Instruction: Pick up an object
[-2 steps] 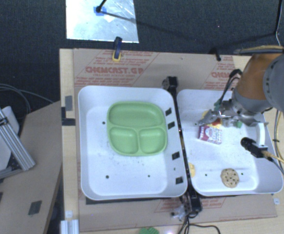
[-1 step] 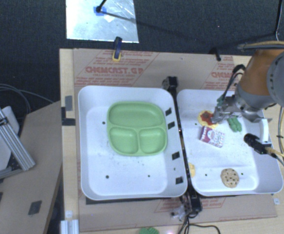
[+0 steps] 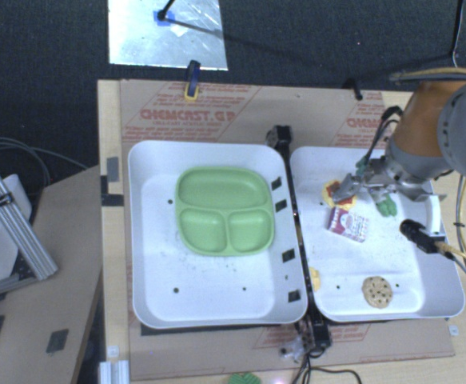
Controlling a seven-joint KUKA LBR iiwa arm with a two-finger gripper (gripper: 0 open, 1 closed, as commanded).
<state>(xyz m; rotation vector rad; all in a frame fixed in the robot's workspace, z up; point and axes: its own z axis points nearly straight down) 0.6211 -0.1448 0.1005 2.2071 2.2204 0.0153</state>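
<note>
— Where are the jaws (image 3: pixel 346 189) sitting right now?

— They're hanging low over the right bin (image 3: pixel 440 294), reaching in from the right, tips right at a small yellow object (image 3: pixel 331 191). I cannot tell whether they're apart or together, or gripping anything.

— What else is lying around them?

— Just below the jaws a red and white packet (image 3: pixel 348 223) is lying flat. A green piece (image 3: pixel 387 207) is sitting to their right, under the wrist. A cookie (image 3: pixel 376 291) is resting well below, near the bin's front edge.

— And to their left?

— The left bin (image 3: pixel 149 294) is holding a green divided plate (image 3: pixel 224 210), well apart from the jaws.
</note>
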